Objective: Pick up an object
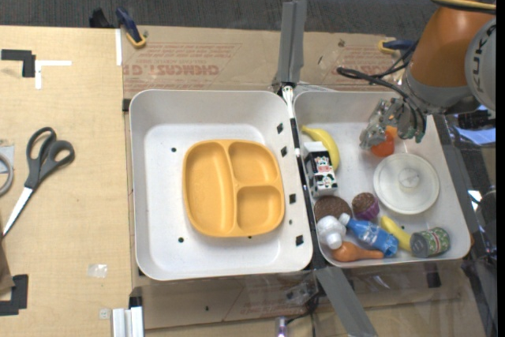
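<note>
The two-finger gripper point(387, 126) sits low in the far right of the right white bin point(451, 193), its fingers closed around a small orange rounded toy point(383, 144). It looks light, hard and slippery; grip its middle.

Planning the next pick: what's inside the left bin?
Left bin holds a yellow divided plate, its three compartments bare. Whatever lies beneath the plate is covered.

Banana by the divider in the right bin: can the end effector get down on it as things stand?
Probably yes. The banana lies uncovered at the right bin's left side, bare floor between it and the end effector. The small carton touching its lower end and the nearby wall could crowd a grasp.
</note>
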### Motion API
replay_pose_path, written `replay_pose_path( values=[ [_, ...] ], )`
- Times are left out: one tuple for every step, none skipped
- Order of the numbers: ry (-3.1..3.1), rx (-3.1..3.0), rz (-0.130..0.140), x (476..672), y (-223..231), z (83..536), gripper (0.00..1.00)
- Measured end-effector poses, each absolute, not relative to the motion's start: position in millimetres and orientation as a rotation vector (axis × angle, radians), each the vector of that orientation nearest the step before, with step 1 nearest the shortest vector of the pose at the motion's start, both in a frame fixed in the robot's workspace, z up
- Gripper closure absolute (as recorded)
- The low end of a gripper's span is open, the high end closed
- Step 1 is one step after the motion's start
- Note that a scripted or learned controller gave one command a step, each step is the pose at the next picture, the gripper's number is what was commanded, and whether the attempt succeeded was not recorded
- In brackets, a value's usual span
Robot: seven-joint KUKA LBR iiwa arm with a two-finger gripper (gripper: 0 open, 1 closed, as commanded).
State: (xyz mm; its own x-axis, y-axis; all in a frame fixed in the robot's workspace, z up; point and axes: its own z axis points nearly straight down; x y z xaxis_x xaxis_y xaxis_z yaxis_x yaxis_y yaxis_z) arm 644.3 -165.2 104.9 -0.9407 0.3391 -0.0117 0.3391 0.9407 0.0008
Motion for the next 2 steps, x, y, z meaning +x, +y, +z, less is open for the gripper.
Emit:
replay_pose_path(
  values=[
    [3.075, 0.615, 0.0, 638.8, -113.7, 247.8, 1.0],
    [3.032, 0.814, -0.001, 571.9, -186.4, 144.7, 1.0]
  ],
)
